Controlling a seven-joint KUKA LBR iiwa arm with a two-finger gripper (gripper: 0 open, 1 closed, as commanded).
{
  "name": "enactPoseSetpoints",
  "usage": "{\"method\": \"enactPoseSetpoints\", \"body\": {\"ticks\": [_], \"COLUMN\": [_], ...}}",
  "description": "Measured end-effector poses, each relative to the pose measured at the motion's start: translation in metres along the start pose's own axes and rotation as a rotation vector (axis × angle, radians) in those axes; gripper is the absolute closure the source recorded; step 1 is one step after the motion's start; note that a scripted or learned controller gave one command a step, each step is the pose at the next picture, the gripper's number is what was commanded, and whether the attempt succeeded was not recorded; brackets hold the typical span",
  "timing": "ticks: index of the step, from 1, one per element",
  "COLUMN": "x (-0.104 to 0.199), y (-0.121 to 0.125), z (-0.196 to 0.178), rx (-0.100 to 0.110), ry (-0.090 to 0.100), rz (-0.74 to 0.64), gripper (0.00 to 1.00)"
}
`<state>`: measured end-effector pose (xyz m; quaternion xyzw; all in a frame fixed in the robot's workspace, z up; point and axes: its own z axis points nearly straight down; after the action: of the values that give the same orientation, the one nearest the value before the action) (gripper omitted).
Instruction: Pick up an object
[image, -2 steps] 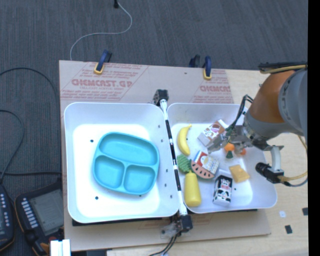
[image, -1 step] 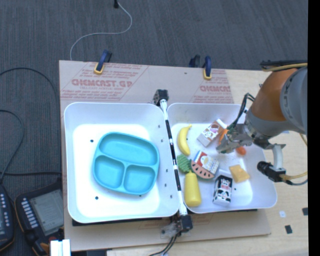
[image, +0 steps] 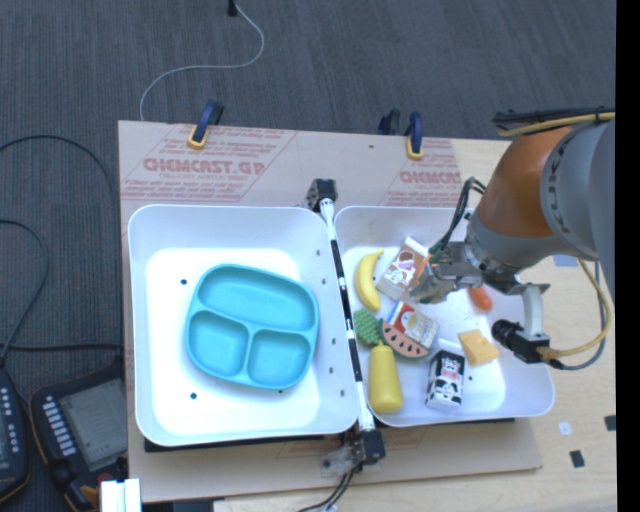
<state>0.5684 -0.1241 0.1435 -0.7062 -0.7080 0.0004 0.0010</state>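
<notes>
With my claw (image: 437, 283) low in the right bin (image: 520, 400), its grip unreadable from here, I'd centre on the small carton (image: 404, 266) at its 9 o'clock before lifting straight

The arm (image: 560, 190) is a thick grey cylinder with a broad orange band (image: 520, 185) above its wrist. Below the band sits a grey metal wrist piece, with the gripper (image: 437, 283) beyond it. Black and yellow cables (image: 575, 350) loop beside the band, ending at a black connector (image: 520, 340).
</notes>
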Motion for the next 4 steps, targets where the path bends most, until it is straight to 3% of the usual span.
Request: {"method": "enactPoseSetpoints", "body": {"ticks": [3,4], "x": [0.000,0.077], "y": [0.001,-0.033], "z": [-0.026,-0.068], "rx": [0.003,-0.001], "ry": [0.000,-0.001], "rz": [-0.002,0.000], "gripper": [1.00,1.00]}}
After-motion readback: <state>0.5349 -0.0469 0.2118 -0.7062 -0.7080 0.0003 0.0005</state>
